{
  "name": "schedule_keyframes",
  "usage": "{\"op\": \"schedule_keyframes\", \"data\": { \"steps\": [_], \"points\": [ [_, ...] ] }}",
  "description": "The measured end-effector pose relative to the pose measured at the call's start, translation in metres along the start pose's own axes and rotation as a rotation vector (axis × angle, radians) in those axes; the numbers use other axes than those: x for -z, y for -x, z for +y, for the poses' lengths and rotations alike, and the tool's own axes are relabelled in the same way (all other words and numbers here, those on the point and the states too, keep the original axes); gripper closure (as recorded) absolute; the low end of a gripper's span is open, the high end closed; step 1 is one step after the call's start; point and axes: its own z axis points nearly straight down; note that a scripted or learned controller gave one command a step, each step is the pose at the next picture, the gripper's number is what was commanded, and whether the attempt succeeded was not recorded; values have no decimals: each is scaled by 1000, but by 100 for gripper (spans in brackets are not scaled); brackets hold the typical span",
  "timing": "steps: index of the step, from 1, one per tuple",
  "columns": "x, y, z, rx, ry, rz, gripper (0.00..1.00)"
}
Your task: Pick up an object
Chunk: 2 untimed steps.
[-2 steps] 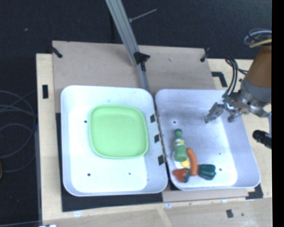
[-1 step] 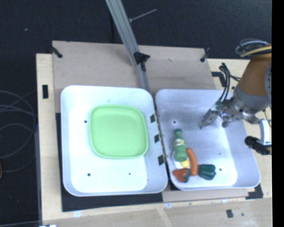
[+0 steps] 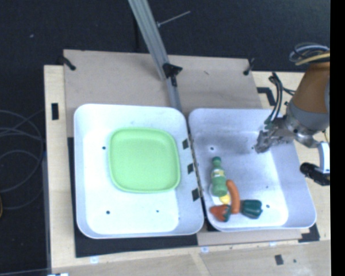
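**Gripper above right bin, toys untouched**

Nearest: toy cluster w/ green bottle [image 3: 218,177], orange carrot [image 3: 234,195], dark green piece [image 3: 251,208] piled against right bin [image 3: 287,211] front-left wall. Green plate [image 3: 144,160] sits in left bin [image 3: 92,211]. Farther back, gripper [image 3: 263,141] hovers apart from toys, holding nothing; opening: can't tell.

gripper [image 3: 263,142] over right bin [image 3: 287,211] | toys [image 3: 227,194] near front | green plate [image 3: 144,158] in left bin [image 3: 92,171]
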Motion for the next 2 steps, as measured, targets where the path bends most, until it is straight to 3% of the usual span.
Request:
{"op": "schedule_keyframes", "data": {
  "steps": [1, 2],
  "points": [
    [63, -1, 2, 0, 4, -1, 100],
    [73, -1, 2, 0, -1, 1, 100]
  ]
}}
